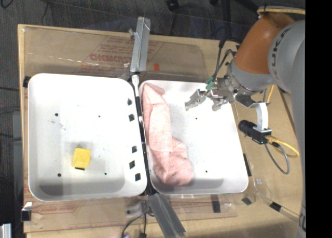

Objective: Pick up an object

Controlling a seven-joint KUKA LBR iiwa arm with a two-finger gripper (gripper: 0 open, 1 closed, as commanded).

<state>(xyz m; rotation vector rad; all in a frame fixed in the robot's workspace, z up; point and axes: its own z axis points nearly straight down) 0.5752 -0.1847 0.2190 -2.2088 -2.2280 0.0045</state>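
A crumpled pink cloth (164, 138) lies along the left side of the right bin (223, 149), from its back wall down to the front. A small yellow block (81, 158) rests in the front part of the left bin (62, 102). My gripper (206, 100) hovers over the back right part of the right bin, to the right of the cloth and apart from it. Its two fingers are spread, one at the left (193, 99) and one at the right (218, 102), with nothing between them.
A metal bar (139, 45) runs back from the divider between the bins. A black connector with a yellow cable (259, 133) hangs beside the right bin's right rim. The arm's orange band (259, 40) sits above the bench's back right corner.
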